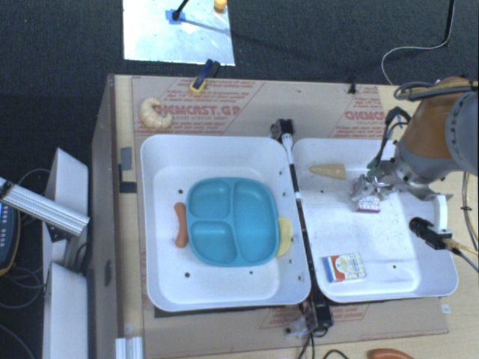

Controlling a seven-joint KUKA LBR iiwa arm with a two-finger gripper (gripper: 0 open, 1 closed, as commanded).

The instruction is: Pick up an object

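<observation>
Orange-brown obj (385, 354) at bottom edge, cut by frame, off the bins; type unclear. Next nearest: small carton (344, 266), white w/ red-blue print, flat on floor of right bin (389, 234), front-centre, well apart from gripper.

Gripper (372, 189) low over back part of same bin, arm (434, 137) in from right, orange band in view. Open or closed: can't tell from this angle.

Task obj = small packet (368, 205), white-pink, on bin floor right at gripper tip. Contact w/ gripper: can't tell.

Pale tapered piece (328, 170) near back wall of right bin, left of gripper, apart from packet.

Left bin (168, 170): blue divided plate (230, 221) roughly centred. Orange sausage (180, 224) just beside plate's left rim, lying front-to-back. Yellow item (285, 236) partly hidden under plate's right rim.

Behind bins on cardboard (247, 103): pale curled obj (156, 113) back-left, blue-yellow tool (203, 75) at far edge. Beyond that, shiny sheet (150, 21) on dark floor w/ small orange ball (219, 4) on it.
</observation>
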